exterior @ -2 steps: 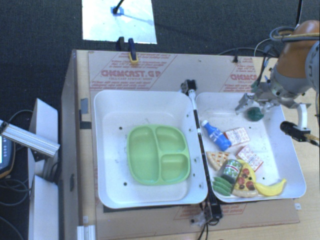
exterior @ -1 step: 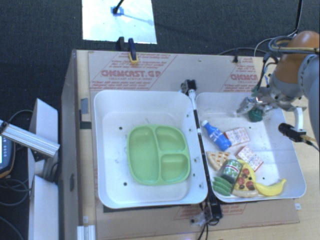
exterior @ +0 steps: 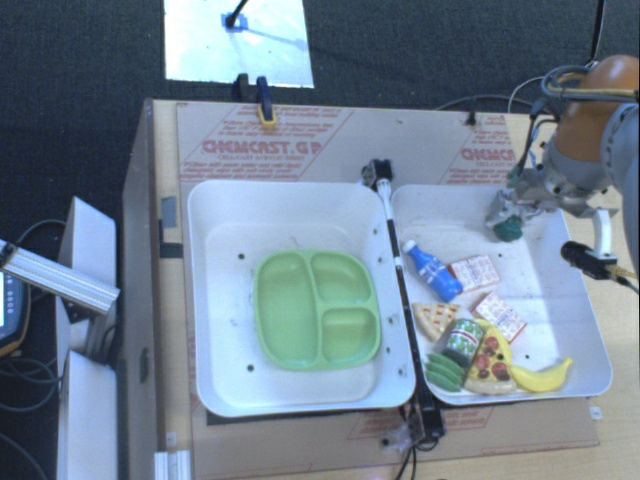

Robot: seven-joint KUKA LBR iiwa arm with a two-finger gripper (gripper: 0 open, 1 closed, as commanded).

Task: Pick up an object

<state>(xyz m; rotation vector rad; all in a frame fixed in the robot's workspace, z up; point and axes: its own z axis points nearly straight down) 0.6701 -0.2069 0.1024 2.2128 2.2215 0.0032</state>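
My gripper (exterior: pixel 511 224) hangs over the back right part of the right bin (exterior: pixel 580 313), shut on a small dark teal object (exterior: pixel 510 231) that shows between its fingertips. Lower in that bin lie a blue bottle (exterior: pixel 433 271) with a white cap, two red-and-white packets (exterior: pixel 474 270) (exterior: pixel 500 315), a toy pizza slice (exterior: pixel 436 318), a green-labelled can (exterior: pixel 462 338), a green pea pod (exterior: pixel 445 371), a second pizza slice (exterior: pixel 488 363) and a banana (exterior: pixel 540 375).
The left bin (exterior: pixel 225 268) holds a light green divided plate (exterior: pixel 318 308). A ridge (exterior: pixel 395 268) where the two rims meet runs between the bins. The arm's black cable and connector (exterior: pixel 585 258) hang over the right bin's right side.
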